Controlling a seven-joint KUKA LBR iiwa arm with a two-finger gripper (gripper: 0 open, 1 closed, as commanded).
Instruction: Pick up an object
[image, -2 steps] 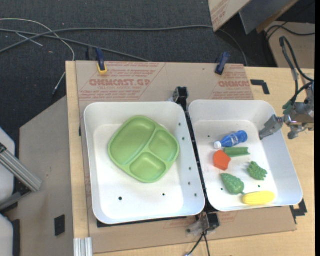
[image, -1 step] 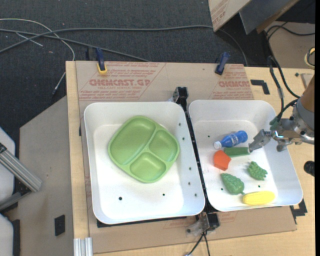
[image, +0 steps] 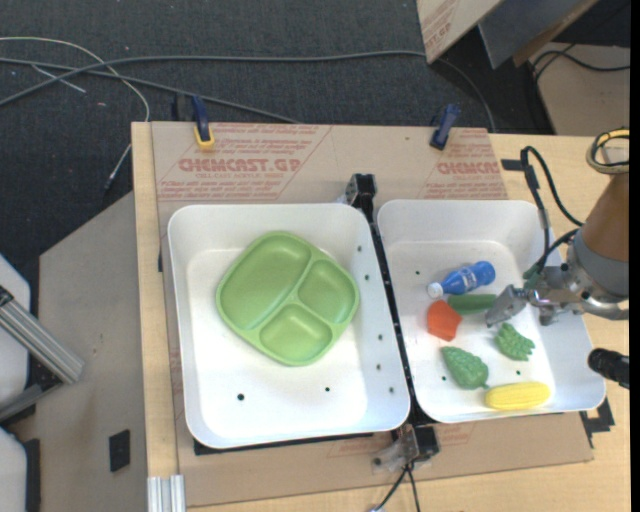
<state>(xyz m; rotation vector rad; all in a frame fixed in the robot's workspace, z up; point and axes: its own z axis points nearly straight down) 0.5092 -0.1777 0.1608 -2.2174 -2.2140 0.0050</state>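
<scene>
- Objects for picking lie loose in the right bin (image: 400, 330); none of them is lifted.
- Left bin (image: 200, 380): a light green divided plate (image: 288, 297) lies flat near its middle, turned cornerwise to the bin's walls.
- Two blue clamps (image: 203, 128) sit on the bench's far edge, one above each bin.
- Orange-red block (image: 443, 320): near the right bin's left wall, about halfway down it.
- Blue bottle (image: 466, 278): on its side, white cap toward the left wall, just beyond the block.
- Dark green long piece (image: 470, 300): lying alongside the bottle on its near side, its right end reaching to the gripper.
- Bumpy green toy (image: 465, 367): toward the bin's near edge, in front of the block.
- Gripper (image: 505, 308): low over the middle of the right bin, between the long piece and a leafy green toy (image: 515, 342); I cannot tell whether it is spread or pressed together, and nothing shows pinched in it.
- Yellow corn (image: 517, 396): beside the near edge, toward the near right corner.
- Arm (image: 605, 250): crosses the bin's right wall.
</scene>
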